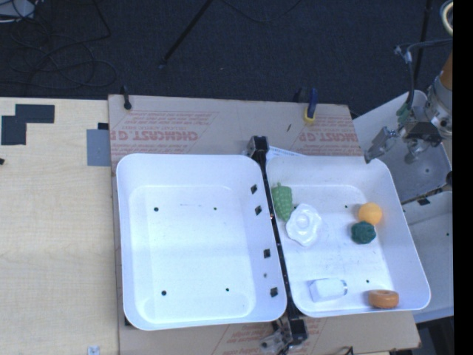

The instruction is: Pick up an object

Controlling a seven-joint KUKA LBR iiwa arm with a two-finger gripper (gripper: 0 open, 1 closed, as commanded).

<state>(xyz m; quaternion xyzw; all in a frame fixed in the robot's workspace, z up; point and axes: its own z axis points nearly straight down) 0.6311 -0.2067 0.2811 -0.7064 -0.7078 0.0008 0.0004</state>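
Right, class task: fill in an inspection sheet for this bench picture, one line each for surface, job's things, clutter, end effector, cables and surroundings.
Surface: cardboard sheet on a pale wooden bench, bearing a left bin and a right bin side by side.
Job's things: all in the right bin: green lump by the divider, crumpled white thing, yellow ball with a dark green ball just below it, white block, orange ring near the lower right corner.
Clutter: blue and yellow clamp on the cardboard's far edge.
End effector: at the upper right, outside the bins, over no object; finger state cannot be told.
Cables: dark leads on the floor behind.
Surroundings: dark carpet.
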